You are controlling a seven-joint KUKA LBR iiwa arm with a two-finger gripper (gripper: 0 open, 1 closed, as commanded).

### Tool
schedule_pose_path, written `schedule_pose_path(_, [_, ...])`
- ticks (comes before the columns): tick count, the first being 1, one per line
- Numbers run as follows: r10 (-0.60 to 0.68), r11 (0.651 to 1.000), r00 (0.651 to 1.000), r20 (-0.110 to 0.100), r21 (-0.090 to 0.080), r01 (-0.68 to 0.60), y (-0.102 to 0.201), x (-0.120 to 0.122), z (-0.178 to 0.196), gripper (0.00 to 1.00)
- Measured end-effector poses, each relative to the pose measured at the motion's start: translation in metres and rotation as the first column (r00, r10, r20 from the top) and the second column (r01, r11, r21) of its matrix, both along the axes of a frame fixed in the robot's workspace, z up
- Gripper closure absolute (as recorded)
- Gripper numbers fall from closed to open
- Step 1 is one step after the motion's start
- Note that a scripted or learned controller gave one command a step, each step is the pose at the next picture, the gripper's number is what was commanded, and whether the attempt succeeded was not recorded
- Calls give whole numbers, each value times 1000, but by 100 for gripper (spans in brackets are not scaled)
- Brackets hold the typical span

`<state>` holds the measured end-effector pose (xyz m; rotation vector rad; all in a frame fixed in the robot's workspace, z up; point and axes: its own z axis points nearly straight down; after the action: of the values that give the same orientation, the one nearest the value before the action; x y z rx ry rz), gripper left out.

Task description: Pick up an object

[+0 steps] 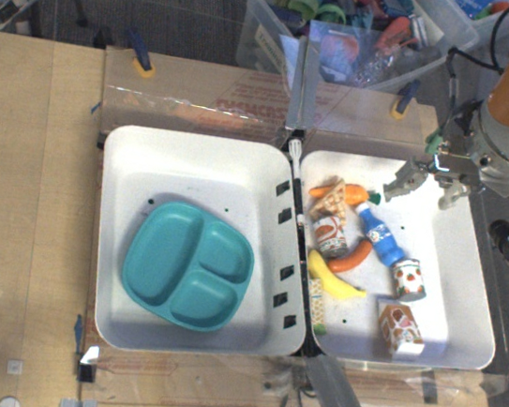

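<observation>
A: Objects for picking lie in the right bin [467, 305], clustered toward its left half. There is a blue bottle [380, 236] lying slantwise, a yellow banana [333, 281] below it, and a red-orange piece [353, 256] between the two, touching the banana.

B: And nearer the divider?

A: A carrot [354, 195] at the top, with a patterned packet [328, 197] and a small red-labelled can [328, 230] just beside it. Lower right sit another small can [408, 279] and a brown-and-white carton [400, 326], near each other.

B: Where is the tool?

A: The tool [428, 186] hangs over the upper right part of that bin, above the bare white floor and well apart from the carton. Its two fingers are spread, one toward the carrot, the other toward the bin's right wall, and nothing sits between them. How high it hangs I cannot judge from this slant; it looks clear of the objects.

B: The left bin?

A: The left bin [147, 158] holds a teal divided plate [188, 265], lying flat, toward its lower middle.

B: Anything behind?

A: On the wooden surface [17, 210], beyond the bins, stands a clear tub [274, 11] of mixed colourful items
</observation>
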<state>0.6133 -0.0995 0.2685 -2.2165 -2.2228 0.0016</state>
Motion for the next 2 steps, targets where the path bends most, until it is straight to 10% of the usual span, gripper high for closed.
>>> schedule_pose_path(1, [197,980,980,12,-4,-196,-32,56,-178,0])
schedule_pose_path(2, [194,981,981,16,-7,-194,-33,57,-167,100])
